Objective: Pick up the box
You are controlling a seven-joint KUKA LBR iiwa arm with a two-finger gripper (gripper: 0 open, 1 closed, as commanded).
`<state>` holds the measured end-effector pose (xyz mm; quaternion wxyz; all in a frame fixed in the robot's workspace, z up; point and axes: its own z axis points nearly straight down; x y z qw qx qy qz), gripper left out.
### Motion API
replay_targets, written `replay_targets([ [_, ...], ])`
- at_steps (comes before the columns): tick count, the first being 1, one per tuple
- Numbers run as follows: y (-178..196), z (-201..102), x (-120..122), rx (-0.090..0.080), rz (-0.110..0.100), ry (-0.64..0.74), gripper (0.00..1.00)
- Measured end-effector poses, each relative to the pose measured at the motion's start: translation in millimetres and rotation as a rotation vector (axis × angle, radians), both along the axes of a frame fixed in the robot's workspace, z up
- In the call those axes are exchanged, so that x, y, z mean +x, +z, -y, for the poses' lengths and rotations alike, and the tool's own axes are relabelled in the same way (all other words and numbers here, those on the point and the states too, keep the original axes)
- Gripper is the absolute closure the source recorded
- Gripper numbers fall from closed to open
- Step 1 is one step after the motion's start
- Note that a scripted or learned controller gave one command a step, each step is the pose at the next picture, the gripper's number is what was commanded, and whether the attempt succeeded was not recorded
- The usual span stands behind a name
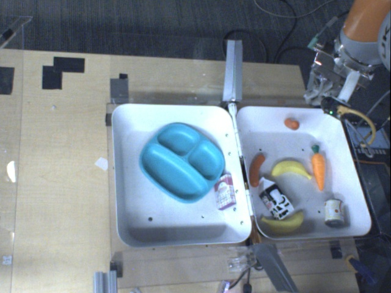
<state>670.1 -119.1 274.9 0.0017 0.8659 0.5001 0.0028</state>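
Box [275, 199]: flat in right bin [348, 163], front area, beside bananas.
Gripper [327, 93]: above bin's back edge, well apart from box; grip state indeterminable.

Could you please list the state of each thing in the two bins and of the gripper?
Blue divided plate: upright, left bin.
Small pink box: lying flat beside the plate.
Black-and-white box: lying flat, right bin.
Two bananas: lying loose.
Carrot: lying lengthwise.
Small can: on its side.
Gripper: above the right bin's far edge.
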Motion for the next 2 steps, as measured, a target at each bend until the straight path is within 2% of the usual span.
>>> replay_targets([
  [1, -116.9, -6.8, -0.7, 0.002, -0.004, -0.245, 1.0],
  [2, -116.2, -6.9, -0.1, 0.002, -0.002, -0.244, 0.0],
])
